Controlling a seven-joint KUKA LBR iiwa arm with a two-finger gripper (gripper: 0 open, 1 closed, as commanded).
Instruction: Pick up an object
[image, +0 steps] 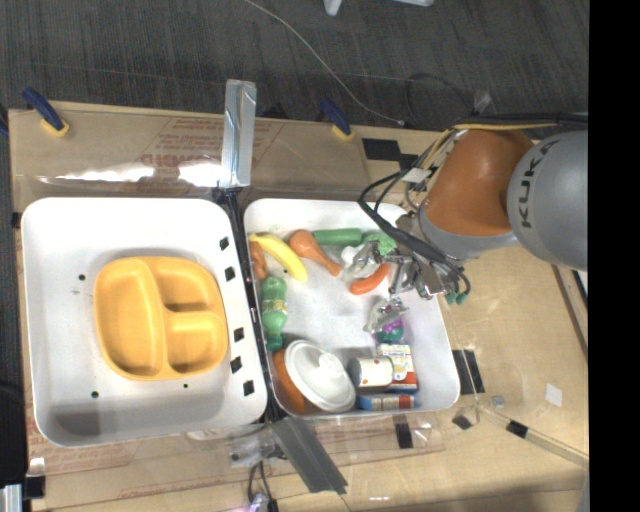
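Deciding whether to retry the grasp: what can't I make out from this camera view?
- Gripper: fingers lost in cables and clutter, too small to tell open or shut.
- Purple item under the gripper: too small to identify.
- Orange bowl: mostly covered by the white lid.
- Box: label unreadable.

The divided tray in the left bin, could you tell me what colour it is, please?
The divided tray is yellow-orange, clearest in the camera view.

I see a yellow divided plastic tray (160, 315) in the white left bin (40, 260). The white right bin (330, 212) holds a yellow banana (281, 255), a green vegetable (336, 237), an orange carrot (367, 281) and a white bowl (320, 374).
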